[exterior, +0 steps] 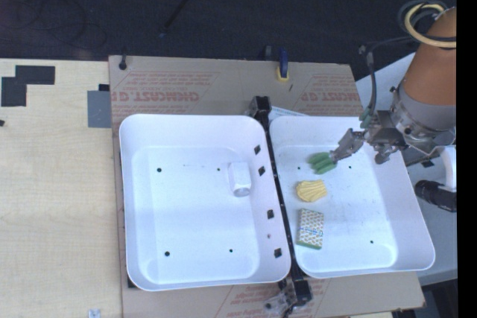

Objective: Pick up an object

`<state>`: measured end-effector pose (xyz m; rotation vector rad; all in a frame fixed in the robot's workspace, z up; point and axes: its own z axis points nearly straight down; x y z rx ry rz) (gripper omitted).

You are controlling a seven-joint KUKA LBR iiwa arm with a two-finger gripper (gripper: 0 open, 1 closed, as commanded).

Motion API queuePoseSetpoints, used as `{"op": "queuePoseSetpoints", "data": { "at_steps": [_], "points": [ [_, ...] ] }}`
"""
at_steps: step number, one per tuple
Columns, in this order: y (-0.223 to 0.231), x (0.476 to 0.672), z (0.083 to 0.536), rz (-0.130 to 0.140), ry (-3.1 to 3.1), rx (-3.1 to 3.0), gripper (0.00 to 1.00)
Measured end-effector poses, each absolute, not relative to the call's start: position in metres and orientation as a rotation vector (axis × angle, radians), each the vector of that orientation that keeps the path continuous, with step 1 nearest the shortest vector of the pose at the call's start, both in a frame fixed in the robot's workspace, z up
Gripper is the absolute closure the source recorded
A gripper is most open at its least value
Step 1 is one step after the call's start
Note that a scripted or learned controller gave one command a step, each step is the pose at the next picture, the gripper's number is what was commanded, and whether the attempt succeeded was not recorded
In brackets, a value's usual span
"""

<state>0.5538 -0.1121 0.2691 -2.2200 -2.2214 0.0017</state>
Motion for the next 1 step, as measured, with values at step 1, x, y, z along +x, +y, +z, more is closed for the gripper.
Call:
{"op": "queuePoseSetpoints", "data": {
  "at_steps": [1],
  "points": [
    [-0.1125,0.5537,0.2786,0.003,-2.221,-2.218,1.00]
  ]
}}
